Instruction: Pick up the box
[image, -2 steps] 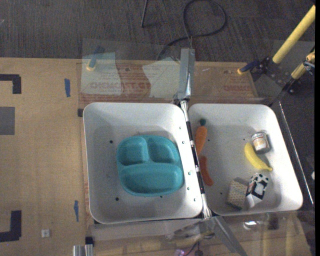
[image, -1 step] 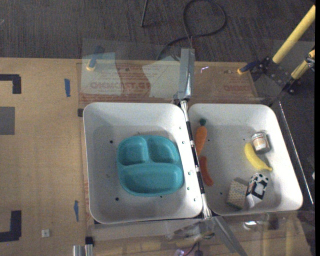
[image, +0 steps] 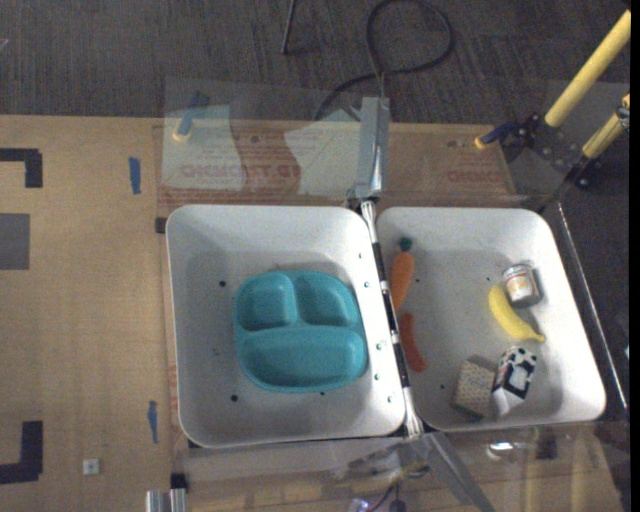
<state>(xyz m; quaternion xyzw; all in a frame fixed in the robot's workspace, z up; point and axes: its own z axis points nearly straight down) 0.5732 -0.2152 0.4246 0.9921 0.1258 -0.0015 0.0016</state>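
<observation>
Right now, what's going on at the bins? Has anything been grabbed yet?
Nothing has been picked up yet. The box lies untouched near the front of the right bin, beside a black-and-white carton. That bin also holds a banana, a small can, a carrot and a red-orange piece along its left wall. The left bin holds a teal divided tray.

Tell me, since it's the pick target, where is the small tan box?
The small tan box lies in the right white bin, near its front edge, beside the black-and-white carton.
</observation>
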